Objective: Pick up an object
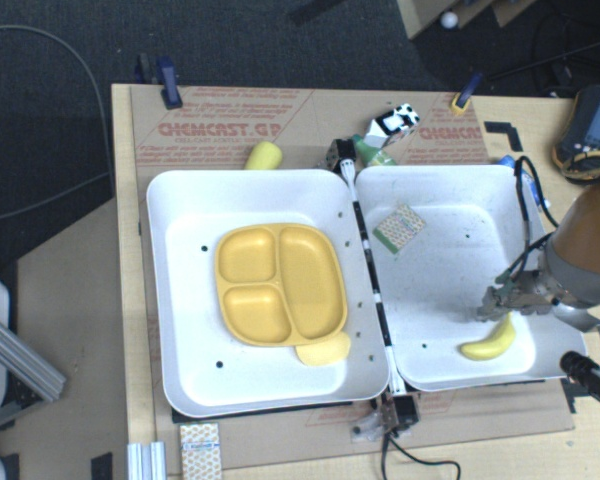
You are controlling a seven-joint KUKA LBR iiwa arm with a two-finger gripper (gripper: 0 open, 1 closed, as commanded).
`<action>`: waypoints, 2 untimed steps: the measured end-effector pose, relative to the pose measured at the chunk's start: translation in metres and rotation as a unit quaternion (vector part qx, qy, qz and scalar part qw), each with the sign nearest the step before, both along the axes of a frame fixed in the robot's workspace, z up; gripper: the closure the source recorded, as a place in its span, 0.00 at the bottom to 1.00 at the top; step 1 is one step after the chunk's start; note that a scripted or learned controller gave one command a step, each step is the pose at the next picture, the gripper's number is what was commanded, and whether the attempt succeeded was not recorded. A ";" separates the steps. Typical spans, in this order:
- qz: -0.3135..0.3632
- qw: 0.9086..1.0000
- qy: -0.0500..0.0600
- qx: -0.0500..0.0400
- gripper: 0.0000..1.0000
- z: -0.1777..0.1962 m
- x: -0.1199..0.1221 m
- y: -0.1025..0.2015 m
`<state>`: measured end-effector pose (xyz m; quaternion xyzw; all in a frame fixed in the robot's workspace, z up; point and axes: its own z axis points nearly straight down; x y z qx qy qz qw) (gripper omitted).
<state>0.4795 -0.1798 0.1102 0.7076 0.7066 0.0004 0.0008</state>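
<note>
The right bin (450, 368) has open floor across its middle and left; only a small patterned packet (398, 228) lies near the top, the banana (491, 342) and the pincer (504, 306) crowd the lower right. A yellow divided plate (281, 283) fills the left bin's (180, 268) centre

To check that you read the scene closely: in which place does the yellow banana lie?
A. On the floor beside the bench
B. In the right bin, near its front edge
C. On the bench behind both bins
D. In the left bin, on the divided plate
B: the banana lies on the floor of the right bin, close to its front edge, while the yellow divided plate sits in the left bin.
</note>
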 end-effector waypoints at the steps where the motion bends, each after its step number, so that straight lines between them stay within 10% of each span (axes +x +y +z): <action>1: 0.001 1.000 0.000 0.000 1.00 0.072 0.032 -0.008; 2: 0.002 1.000 -0.001 0.000 1.00 0.099 0.096 0.052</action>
